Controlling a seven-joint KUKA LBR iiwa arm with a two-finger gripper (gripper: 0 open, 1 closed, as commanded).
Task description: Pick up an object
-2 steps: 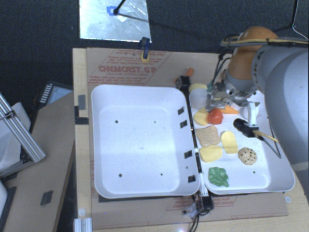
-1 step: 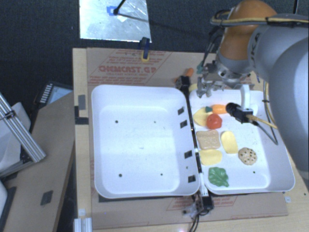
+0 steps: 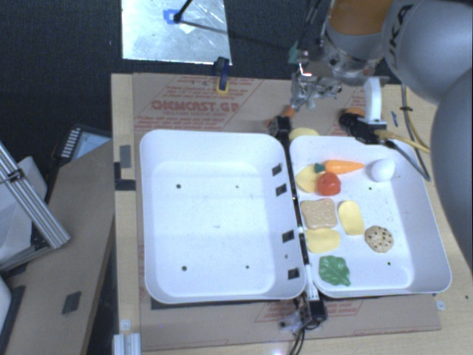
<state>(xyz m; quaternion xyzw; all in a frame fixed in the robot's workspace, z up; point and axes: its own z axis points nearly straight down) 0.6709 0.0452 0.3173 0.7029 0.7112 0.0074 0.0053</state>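
Nearest the viewer, at the front edge of the tabletop (image 3: 126,198), a small bundle of wires and clips (image 3: 303,318) sits where the two white bins meet. Left bin (image 3: 159,272): a shallow white tray holding no visible objects, only small dark dots on its floor. Right bin (image 3: 425,261): holds all the toy food. Front to back within it: a green leafy piece (image 3: 334,270) near the front edge beside the shared wall; a round speckled cookie (image 3: 378,238) to its right; a pale yellow slice (image 3: 323,239) just behind the green piece; a slice of toast (image 3: 319,213) touching that yellow slice; a yellow oval piece (image 3: 351,217) just beside the toast. Farther back, a red tomato (image 3: 329,184) lies next to another yellow piece (image 3: 306,177), with an orange carrot (image 3: 342,166) just behind the tomato and a white egg (image 3: 381,170) by the carrot's tip. One more yellow item (image 3: 303,133) rests on the bin's back rim. A row of black clips (image 3: 282,191) runs along the seam between the bins.

The arm, with its orange band (image 3: 362,9), enters from the right back corner. Its end effector (image 3: 309,95) hangs above the tabletop's back edge, behind the right bin and apart from every object; I cannot tell from here whether it is spread or pressed together, and nothing is visibly pinched in it.
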